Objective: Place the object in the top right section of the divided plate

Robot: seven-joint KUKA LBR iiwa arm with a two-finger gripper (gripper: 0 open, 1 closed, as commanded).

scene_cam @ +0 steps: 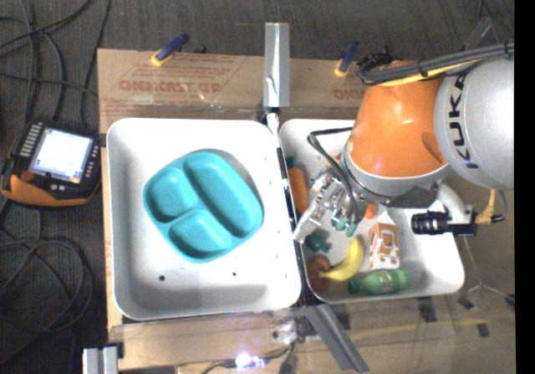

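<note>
Camera view. The counter (125, 88) carries two white bins side by side. The left bin (134, 272) holds the plate (205, 205), a teal divided dish set at a slant, with its three sections bare. The right bin (447, 272) holds the loose goods: a banana (347, 263) near the front, a green bottle (380, 282) lying on its side just in front of it, a small carton (383, 247) beside the banana, a carrot (298, 188) along the left wall, and some small dark pieces near the front left corner that are too small to name.

The arm (401, 125) reaches in from the right and hangs over the right bin, its orange band covering much of the bin's rear half. The gripper (324, 209) is low over the bin's left side, just above the banana and near the carrot. Whether the jaws are released or clenched I cannot tell; the metalwork there is a blur of bright parts, and nothing can be seen between them.

Judgement: the step in hand is the pick. No object has reached the plate, and which item is the target is not evident; the banana and the small pieces lie nearest the gripper. The task's thing therefore sits in the right bin.

The next move calls for a secure hold on one item, a lift over the wall between the bins, and a carry left to the plate's far right section.
</note>
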